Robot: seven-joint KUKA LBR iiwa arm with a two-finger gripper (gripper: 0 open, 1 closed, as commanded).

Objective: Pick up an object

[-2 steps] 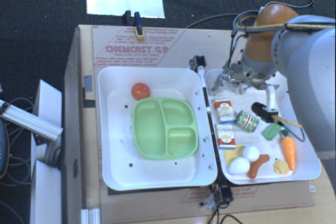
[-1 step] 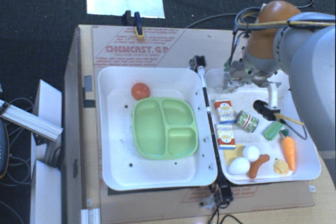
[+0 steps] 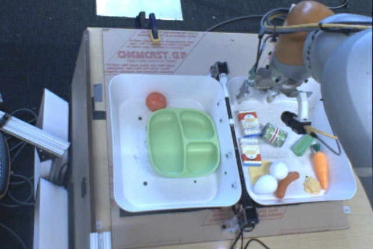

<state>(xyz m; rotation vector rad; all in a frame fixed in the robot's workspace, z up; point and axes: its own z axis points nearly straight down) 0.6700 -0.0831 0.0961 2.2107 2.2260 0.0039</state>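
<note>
Grey arm (image 3: 344, 61) enters from right, orange band (image 3: 303, 23) above wrist, pincer (image 3: 269, 87) pointing down.

Bulky grey arm (image 3: 344, 61) with a rounded orange band (image 3: 302, 23) and a silvery metal gripper (image 3: 269, 83).

Arm (image 3: 344, 61) runs out of frame to the right of the gripper (image 3: 265, 86) and covers the right bin's (image 3: 341, 175) far corner beside and behind the gripper. Gripper pale and blurred against the bin floor, outline unclear. Nearer the camera from the gripper, print on the small boxes (image 3: 249, 123) and green can (image 3: 274, 134) is too small to read.
</note>
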